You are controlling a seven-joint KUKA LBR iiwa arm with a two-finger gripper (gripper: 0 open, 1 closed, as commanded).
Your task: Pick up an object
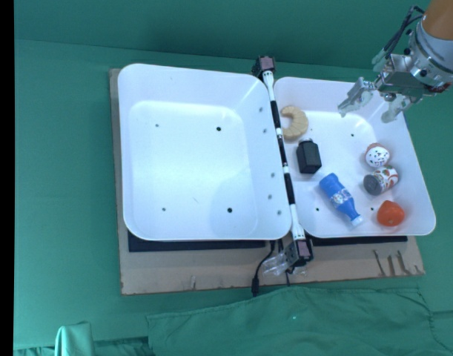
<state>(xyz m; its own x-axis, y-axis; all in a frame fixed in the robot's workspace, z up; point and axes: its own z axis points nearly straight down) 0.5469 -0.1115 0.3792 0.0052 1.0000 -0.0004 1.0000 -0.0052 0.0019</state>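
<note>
Hand (374, 102) spread open, holding nothing — poised over right bin's (419, 165) far rim, prob. lining up on objs below.

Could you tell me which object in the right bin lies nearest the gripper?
The croissant, the curved tan piece nearest the gripper; the others lie lower.

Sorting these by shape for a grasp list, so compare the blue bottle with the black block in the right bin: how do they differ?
The blue bottle is long and rounded, narrowing to a white cap; the black block is short and boxy. The bottle lies on its side, slanted across the bin floor toward the front; the block sits squarer to the bin walls, further back. The bottle carries a label; the block looks plain. Both rest in the right bin, apart from each other and untouched.
</note>
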